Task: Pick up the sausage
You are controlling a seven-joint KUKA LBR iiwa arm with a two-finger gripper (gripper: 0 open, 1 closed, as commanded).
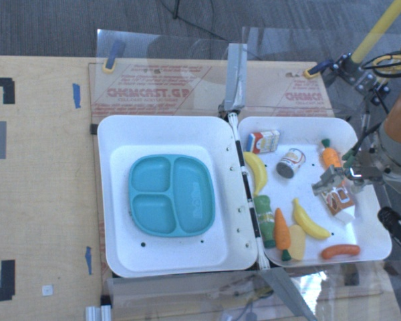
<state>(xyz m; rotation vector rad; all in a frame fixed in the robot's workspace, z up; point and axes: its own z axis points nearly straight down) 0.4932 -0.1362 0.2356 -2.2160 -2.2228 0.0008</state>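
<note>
The sausage is a short red-orange link lying flat near the front right corner of the right bin. My gripper hangs over the right side of that bin, well behind the sausage and apart from it. It sits just above a red and white packet. Nothing shows in its grasp.
The right bin also has a milk carton, a can, two bananas, two carrots, a green item and a yellow block. A teal divided plate lies in the left bin.
</note>
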